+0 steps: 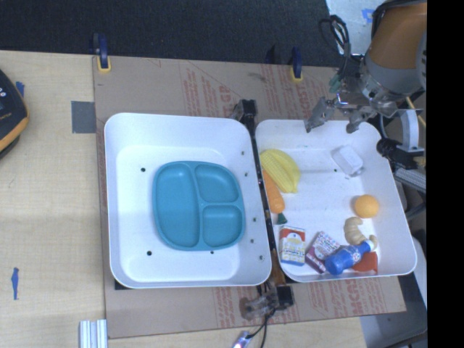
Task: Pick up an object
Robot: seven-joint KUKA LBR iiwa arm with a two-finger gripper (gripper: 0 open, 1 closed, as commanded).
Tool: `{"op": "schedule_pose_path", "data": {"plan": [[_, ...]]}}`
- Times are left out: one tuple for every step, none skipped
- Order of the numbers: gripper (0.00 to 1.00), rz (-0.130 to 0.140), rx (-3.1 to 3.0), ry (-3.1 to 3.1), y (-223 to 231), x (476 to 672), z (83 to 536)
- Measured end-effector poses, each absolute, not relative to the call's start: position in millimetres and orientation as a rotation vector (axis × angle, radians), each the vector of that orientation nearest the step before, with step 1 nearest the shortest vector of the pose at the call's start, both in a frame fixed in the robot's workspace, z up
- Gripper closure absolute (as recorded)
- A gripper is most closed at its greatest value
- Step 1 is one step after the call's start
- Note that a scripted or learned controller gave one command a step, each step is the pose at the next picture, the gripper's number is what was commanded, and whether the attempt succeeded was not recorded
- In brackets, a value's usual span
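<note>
My gripper [335, 120] hangs open over the back edge of the right bin [384, 267], its two dark fingers spread apart with nothing between them. Below it in that bin lie a clear plastic piece [347, 159], a yellow banana-like bunch [280, 169], an orange carrot [273, 194], an orange ball [367, 206], a beige piece [354, 230], a small red-and-white carton [292, 246], a dark red packet [319, 249] and a blue bottle [344, 259] with a red piece [366, 263] beside it.
The left bin [130, 259] holds a blue divided plate [199, 204]. Clamps [102, 52] sit on the cardboard's back edge. A yellow and black device [10, 114] lies at the far left of the bench.
</note>
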State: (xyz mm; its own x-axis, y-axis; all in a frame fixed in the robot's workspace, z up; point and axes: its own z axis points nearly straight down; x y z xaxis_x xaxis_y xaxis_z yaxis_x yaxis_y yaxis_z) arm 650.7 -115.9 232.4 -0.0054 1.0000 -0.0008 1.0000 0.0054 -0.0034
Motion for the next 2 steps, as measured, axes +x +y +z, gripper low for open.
{"op": "schedule_pose_path", "data": {"plan": [[0.00,0.007,-2.215,-2.225,-154,613.3,150],[0.00,0.006,-2.216,-2.225,-213,566.9,114]]}}
